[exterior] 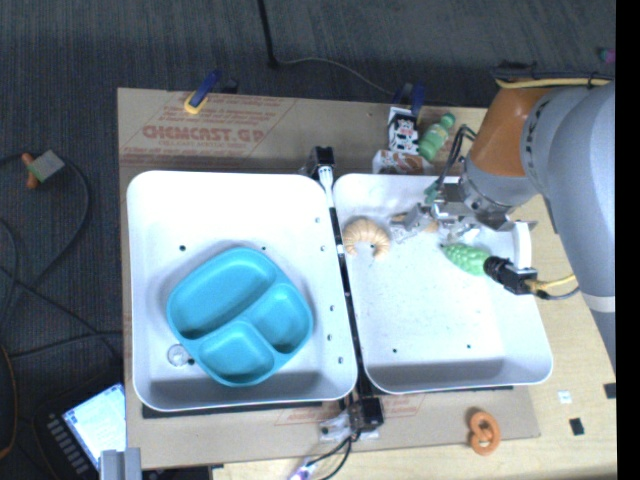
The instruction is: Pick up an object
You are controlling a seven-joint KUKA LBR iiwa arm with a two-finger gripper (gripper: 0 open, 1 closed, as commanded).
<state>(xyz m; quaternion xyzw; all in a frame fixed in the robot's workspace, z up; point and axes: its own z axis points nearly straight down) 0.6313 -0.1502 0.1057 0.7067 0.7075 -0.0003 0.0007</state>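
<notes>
My gripper hangs low over the back of the right bin, near its far wall. A green knobbly object lies on the bin floor just in front of and to the right of the gripper, very close to it. A tan shell-shaped object rests at the bin's back left corner, to the left of the gripper. The view does not show anything held.
The left bin holds a blue divided plate and a small clear ring. Small green and white items sit on the bench behind the right bin. An orange ring lies on the bench in front.
</notes>
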